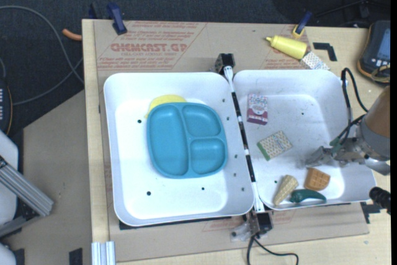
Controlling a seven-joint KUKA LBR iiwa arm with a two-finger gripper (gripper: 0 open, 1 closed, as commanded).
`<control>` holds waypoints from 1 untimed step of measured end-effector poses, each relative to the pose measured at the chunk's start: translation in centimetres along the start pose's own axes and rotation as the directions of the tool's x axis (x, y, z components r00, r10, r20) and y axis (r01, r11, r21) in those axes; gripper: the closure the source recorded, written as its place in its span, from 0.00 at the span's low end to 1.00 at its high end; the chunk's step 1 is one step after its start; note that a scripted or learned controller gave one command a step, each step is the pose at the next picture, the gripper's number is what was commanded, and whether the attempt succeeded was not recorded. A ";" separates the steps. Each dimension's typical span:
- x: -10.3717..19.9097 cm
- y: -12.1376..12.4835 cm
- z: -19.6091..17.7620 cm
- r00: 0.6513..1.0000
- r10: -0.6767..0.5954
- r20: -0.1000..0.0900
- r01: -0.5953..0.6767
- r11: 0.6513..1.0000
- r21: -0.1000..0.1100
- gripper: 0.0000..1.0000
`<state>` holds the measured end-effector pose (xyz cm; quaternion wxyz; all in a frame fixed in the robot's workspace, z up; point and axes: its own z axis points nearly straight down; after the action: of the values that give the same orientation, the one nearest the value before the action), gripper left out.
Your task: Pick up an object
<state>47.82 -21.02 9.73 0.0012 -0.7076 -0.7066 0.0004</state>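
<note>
Right bin (291, 80): gripper (317, 157) low over the floor, waffle (317, 179) just below it.

Waffle lies just toward the near rim from the gripper tip, apart from it; likeliest target, judged by nearness. Gripper's open-or-closed state: cannot tell; nothing seen held. Count, right bin: one waffle, one cone (286, 188) with long axis slanting toward the near left corner, one green piece (308, 197), one cracker (274, 144), one packet (257, 108). Left bin (124, 152): one blue tray (185, 138), one yellow item (166, 99) at its far edge.
</note>
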 end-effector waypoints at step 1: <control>7.5 0.1 -8.0 1.000 -0.003 0.001 0.003 1.000 -0.003 0.00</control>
<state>47.98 -13.51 17.70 -0.0003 -0.7065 -0.7077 -0.0005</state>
